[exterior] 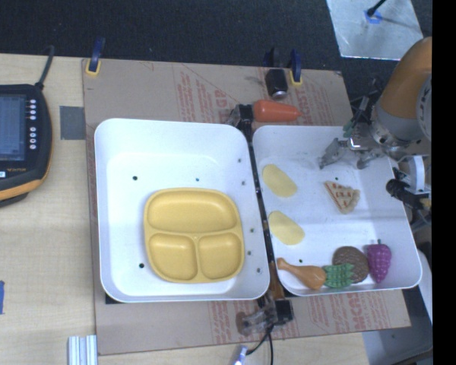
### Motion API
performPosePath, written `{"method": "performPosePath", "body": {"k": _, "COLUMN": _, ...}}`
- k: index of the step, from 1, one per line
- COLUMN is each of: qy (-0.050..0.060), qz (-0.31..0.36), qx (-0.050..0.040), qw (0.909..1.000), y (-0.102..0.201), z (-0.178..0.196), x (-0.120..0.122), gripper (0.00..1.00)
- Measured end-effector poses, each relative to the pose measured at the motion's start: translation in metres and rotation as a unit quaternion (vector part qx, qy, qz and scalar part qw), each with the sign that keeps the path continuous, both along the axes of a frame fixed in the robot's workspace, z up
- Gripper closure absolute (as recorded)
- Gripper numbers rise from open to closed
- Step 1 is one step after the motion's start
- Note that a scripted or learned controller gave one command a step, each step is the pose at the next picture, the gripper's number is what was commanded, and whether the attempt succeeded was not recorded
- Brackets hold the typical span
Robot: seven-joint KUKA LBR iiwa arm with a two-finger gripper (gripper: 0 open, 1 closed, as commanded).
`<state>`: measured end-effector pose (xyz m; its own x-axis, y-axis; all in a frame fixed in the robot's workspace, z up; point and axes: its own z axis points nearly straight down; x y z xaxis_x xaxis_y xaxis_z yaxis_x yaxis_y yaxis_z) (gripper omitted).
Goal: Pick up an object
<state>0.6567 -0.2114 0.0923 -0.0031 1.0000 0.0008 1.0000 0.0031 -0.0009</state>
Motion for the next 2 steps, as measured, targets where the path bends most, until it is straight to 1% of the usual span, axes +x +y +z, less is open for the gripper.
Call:
{"method": "performPosePath", "body": {"k": 1, "qy": 0.001, "qz": 0.001, "qx": -0.0008, "qw": 1.0, "y": 0.0, "z": 0.0, "x": -0.045, "gripper": 0.0}}
{"method": "performPosePath", "body": {"k": 2, "qy": 0.002, "qz": 0.001, "qx": -0.0005, "qw": 1.0, "y": 0.033, "z": -0.001, "x": -0.082, "gripper": 0.0}}
